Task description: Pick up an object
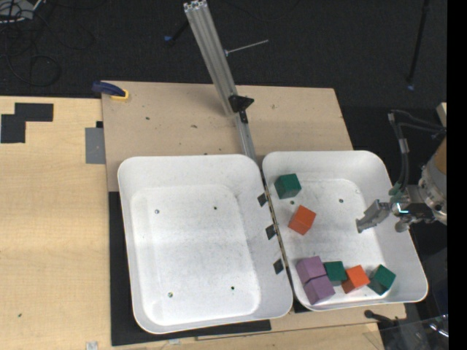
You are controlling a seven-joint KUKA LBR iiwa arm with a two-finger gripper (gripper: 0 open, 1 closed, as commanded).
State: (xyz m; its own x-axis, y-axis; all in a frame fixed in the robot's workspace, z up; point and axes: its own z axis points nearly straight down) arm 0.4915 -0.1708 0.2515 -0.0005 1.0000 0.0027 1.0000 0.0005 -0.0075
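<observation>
1. Two bins sit side by side on the bench [58,217]: left bin [191,240], right bin [343,188].
2. Right bin holds two blocks [295,201] near its left wall.
3. A block cluster [339,277] lies along its front edge.

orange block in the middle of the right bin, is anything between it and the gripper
No. In the camera view, only bare white bin floor separates the lone orange block from the gripper at the right bin's right side.

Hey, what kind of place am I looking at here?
Probably a robotics lab test bench: two white bins on a wooden bench, coloured blocks for grasping practice, and an aluminium mounting rail over a dark floor strewn with cables.
</observation>
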